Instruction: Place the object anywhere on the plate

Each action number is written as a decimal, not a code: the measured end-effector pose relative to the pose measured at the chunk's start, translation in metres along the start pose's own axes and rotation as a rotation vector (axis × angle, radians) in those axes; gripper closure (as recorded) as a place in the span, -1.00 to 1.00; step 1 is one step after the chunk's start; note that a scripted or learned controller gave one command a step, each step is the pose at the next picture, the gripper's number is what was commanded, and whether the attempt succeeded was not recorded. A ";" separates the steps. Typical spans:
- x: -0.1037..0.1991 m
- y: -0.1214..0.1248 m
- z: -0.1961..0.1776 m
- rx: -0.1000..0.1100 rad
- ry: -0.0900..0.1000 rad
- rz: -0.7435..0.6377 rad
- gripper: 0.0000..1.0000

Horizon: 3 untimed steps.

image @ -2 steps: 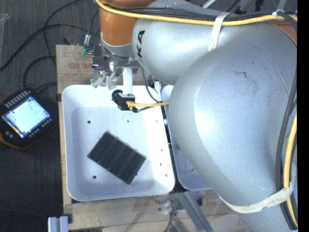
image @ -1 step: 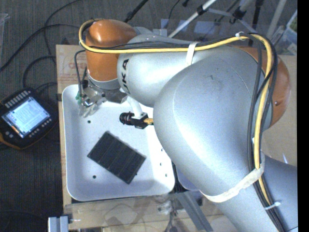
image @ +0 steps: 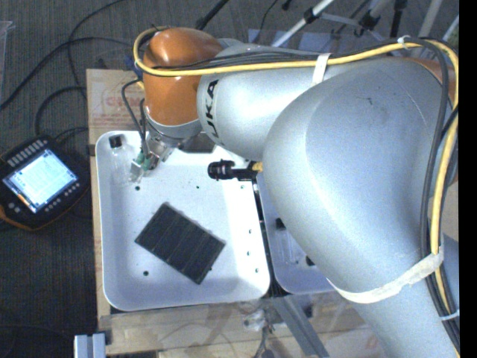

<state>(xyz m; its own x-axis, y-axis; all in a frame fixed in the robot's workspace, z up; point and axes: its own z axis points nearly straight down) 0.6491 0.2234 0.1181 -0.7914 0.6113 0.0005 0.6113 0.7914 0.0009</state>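
The plate (image: 180, 242) is a dark, ribbed rectangle lying flat and turned at an angle in the near half of the left bin (image: 119, 274). My gripper (image: 139, 164) hangs below the orange wrist band over the bin's far left part, well above and left of the plate in the view. A small greenish bit (image: 139, 157) shows at the gripper's tip, and I cannot make out what it is. A tiny dark-and-clear item (image: 115, 142) sits in the bin's far left corner, just left of the gripper.
A black cylinder with a yellow end (image: 227, 171) sticks out near the rim between the bins. The arm's grey bulk covers most of the right bin (image: 294, 271). A lit handheld pendant (image: 41, 179) lies on the floor at the left.
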 end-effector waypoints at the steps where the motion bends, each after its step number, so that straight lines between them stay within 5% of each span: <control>1: 0.012 -0.014 0.004 0.001 0.000 -0.222 1.00; 2: 0.025 -0.006 -0.096 -0.002 -0.002 -0.483 1.00; 3: 0.003 0.010 -0.186 -0.001 -0.002 -0.061 1.00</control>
<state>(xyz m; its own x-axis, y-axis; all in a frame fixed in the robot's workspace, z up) 0.6532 0.2329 0.3044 -0.8274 0.5616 -0.0019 0.5616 0.8274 0.0021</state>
